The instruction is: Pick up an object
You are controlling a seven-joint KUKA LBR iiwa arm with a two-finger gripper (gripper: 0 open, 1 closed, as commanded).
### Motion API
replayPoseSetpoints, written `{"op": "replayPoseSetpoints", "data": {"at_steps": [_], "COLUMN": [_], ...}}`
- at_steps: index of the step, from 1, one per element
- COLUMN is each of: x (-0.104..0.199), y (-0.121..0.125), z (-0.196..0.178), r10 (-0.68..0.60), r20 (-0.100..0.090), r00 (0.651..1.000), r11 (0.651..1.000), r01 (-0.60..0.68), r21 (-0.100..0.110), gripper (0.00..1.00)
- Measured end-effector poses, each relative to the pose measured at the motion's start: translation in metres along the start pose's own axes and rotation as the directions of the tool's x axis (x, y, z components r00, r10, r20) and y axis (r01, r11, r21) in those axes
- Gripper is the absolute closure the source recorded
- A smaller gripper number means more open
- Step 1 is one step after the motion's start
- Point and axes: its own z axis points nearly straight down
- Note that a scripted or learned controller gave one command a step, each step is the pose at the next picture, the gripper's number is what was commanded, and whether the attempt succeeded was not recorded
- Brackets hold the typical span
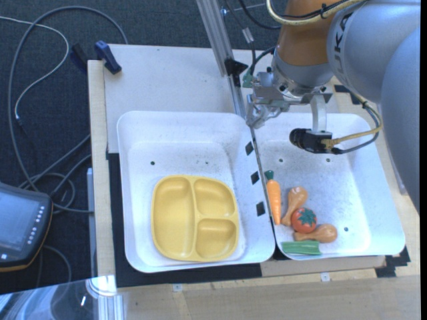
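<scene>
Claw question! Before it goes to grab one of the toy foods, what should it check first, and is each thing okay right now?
1. Is there something to grab? Ok: a carrot, a tomato and a green pod lie in the right bin.
2. Is the claw above a toy? Not ok: it is over the bins' far edge, away from the pile.
3. Is the claw open? Cannot tell.
4. Is the claw free of any load? Ok: nothing hangs from it.
5. Is a toy easy to take alone? Ok for the carrot, at the pile's left edge; not ok for the tomato, packed among others.
6. Is the yellow plate out of the way? Ok: it sits in the left bin.
</scene>
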Motion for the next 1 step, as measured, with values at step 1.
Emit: {"op": "replayPoseSetpoints", "data": {"at_steps": [1], "x": [0.0528], "y": [-0.0072], "z": [-0.0078], "r10": [-0.001], "r20": [-0.001], "r00": [1.0], "r11": [1.0], "r01": [0.001], "r21": [-0.005], "gripper": [1.0]}}
